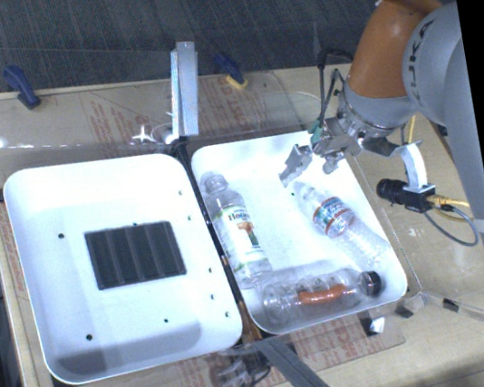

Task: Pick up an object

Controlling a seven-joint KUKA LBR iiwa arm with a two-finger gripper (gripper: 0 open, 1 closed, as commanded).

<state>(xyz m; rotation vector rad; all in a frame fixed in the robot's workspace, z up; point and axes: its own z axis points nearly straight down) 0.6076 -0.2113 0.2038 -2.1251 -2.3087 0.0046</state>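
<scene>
Gripper (pixel 320 155) above bin's (pixel 253 151) far edge

Three clear plastic bottles (pixel 236 228), (pixel 339 222), (pixel 321 291) lie on their sides in the right bin (pixel 258 153).

The right bin (pixel 369 213) holds three bottles: one (pixel 235 228) along its left wall, one (pixel 337 220) right of centre, one (pixel 321 291) lying across the bottom. The left bin (pixel 47 266) holds a ribbed panel (pixel 135 253) at its centre.

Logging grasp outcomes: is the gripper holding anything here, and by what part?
Nothing is held. The gripper hangs above the right bin, near the cap end of a bottle.
</scene>
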